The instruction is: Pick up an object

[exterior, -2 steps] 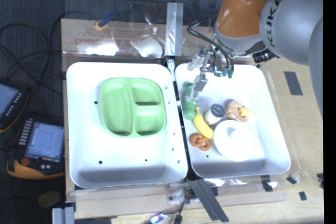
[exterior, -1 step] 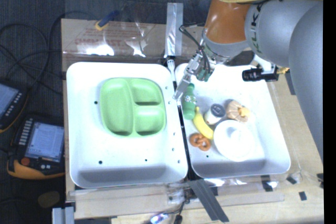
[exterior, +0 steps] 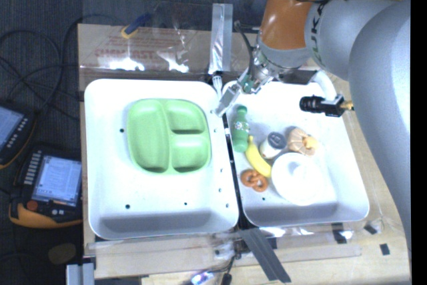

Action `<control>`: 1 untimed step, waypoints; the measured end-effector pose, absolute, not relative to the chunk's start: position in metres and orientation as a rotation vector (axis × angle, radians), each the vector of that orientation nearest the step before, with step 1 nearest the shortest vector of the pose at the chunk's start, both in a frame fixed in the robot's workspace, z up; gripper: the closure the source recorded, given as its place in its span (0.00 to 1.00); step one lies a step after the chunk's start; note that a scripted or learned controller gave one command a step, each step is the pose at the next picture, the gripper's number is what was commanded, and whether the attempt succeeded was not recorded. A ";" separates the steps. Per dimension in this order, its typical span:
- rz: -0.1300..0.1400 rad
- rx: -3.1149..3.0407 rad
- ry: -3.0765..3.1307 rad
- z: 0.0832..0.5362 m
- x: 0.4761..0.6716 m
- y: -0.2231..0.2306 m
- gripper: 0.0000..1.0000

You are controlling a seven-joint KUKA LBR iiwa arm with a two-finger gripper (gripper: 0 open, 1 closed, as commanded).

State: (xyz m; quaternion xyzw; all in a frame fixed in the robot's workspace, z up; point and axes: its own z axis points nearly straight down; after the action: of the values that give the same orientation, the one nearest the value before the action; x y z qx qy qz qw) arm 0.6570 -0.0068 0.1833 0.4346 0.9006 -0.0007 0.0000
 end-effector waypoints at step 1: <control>-0.003 1.045 2.960 0.184 0.663 0.000 0.00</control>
State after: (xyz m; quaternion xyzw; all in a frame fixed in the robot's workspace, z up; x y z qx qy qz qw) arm 0.6633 -0.0003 0.1840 0.3329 0.9430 -0.0010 0.0011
